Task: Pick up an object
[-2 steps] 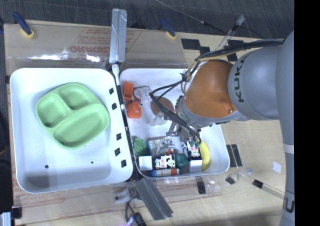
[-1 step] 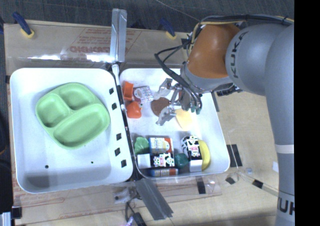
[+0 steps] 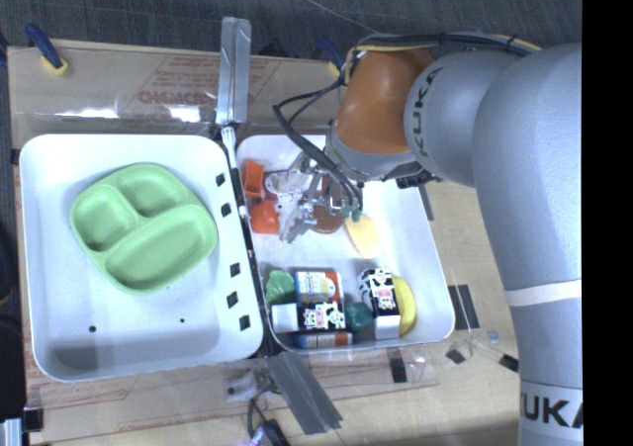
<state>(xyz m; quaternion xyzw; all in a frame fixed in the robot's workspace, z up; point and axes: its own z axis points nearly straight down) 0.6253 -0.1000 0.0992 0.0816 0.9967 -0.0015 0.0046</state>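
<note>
The likeliest target is the orange object (image 3: 265, 220) by the left wall of the right bin (image 3: 438, 281), in that bin's upper half, with a second orange piece (image 3: 253, 177) just above it. The gripper (image 3: 302, 209) is down among these things, just right of the orange pair and close over a brownish item (image 3: 326, 223). Its metal parts blur into the clutter, so I cannot tell whether it is spread, closed or pinching anything. Nothing can be said to be held.

A pale yellow piece (image 3: 364, 233) lies just right of the brownish item. The arm (image 3: 514, 167) comes in from the right and bends over the bin's upper right corner, its orange band (image 3: 381, 103) above the wrist. That steep reach suits a grasp from above, which a shallow bin with crowded contents calls for.

The bin's lower edge is packed: a green lump (image 3: 280, 286), cow-patterned cartons (image 3: 321, 315) pressed together, another cow-patterned piece (image 3: 376, 288) and a banana (image 3: 404, 304) against it. Those touch each other closely, so the looser group near the gripper looks the easier pick, though the wall beside the orange object leaves little room on that side.

The left bin (image 3: 35, 266) carries a green divided plate (image 3: 143, 226), well apart from the work. Both bins sit side by side on the desk (image 3: 450, 217), a metal bar (image 3: 234, 68) rising at their seam and a blue clamp (image 3: 46, 46) at the far left corner, probably to keep everything from sliding
</note>
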